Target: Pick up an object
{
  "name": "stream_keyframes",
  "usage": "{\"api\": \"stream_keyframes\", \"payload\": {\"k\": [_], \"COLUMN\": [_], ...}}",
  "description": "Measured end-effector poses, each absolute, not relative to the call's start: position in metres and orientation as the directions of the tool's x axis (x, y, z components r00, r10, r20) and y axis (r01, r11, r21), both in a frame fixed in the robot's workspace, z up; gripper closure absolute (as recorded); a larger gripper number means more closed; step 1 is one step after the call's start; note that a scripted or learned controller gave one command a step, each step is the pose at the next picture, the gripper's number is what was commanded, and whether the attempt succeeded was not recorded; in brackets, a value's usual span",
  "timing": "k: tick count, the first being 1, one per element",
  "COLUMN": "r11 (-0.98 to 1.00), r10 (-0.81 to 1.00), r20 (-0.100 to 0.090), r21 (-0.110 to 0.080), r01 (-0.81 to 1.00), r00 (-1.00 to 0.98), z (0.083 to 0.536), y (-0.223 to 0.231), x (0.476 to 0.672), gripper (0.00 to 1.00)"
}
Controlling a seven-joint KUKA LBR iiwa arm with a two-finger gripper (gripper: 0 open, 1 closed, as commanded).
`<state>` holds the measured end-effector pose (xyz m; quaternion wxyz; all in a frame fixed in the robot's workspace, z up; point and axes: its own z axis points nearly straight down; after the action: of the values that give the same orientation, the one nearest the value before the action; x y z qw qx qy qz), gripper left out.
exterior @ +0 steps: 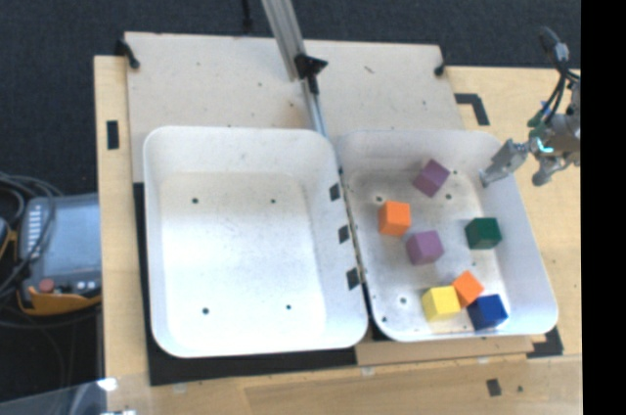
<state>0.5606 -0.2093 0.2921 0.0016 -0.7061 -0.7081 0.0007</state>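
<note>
The right bin (377, 149) holds several small cubes. Two are purple (431, 178) (424, 247), one is orange (395, 217) and one is dark green (482, 233). Near the front edge a yellow cube (441, 302), a smaller orange cube (469, 286) and a blue cube (487, 310) sit close together. My gripper (522, 167) hangs over the right bin's far right rim, up and to the right of the green cube. Its fingers are spread open with nothing between them.
The left bin (156, 207) stands beside the right one on the wooden bench. A slanted metal pole (279, 2) reaches down to the gap between the bins at the back. A grey control box (59, 247) lies off the bench's left side.
</note>
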Motion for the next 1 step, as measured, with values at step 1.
{"api": "stream_keyframes", "payload": {"k": [1], "r11": [0.004], "r10": [1.000], "r20": [0.000], "r21": [0.001], "r01": [1.000], "r00": [-0.004], "z": [0.2946], "y": [-0.2092], "x": [0.5613], "gripper": [0.00]}}
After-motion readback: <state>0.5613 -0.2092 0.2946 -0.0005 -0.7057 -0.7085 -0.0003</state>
